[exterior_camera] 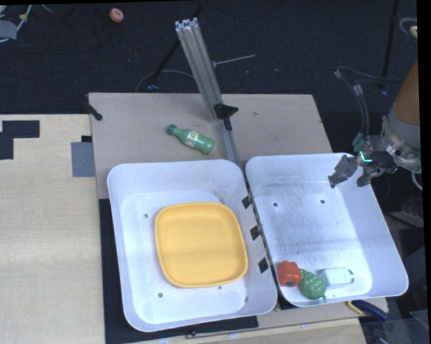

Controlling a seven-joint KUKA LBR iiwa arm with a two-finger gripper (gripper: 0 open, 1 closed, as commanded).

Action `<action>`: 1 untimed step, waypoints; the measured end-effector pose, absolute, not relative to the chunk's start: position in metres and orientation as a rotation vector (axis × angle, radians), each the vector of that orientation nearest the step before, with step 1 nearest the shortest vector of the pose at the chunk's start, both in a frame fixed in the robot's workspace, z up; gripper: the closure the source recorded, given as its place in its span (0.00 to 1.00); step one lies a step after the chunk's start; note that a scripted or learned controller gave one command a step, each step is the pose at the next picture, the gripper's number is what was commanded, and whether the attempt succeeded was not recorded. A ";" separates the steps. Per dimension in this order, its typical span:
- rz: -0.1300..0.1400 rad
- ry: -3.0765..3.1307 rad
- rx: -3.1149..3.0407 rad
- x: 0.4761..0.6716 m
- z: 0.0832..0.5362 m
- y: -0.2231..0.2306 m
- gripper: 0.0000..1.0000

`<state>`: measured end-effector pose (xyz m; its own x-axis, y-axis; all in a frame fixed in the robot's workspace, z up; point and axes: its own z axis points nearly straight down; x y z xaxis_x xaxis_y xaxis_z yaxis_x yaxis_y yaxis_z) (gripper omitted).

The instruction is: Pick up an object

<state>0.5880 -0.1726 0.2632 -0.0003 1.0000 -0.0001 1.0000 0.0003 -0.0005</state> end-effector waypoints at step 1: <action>0.001 -2.221 -2.221 0.588 0.263 -0.173 0.00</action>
<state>0.5880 -0.1726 0.2631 -0.0003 1.0000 -0.0001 1.0000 0.0003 -0.0005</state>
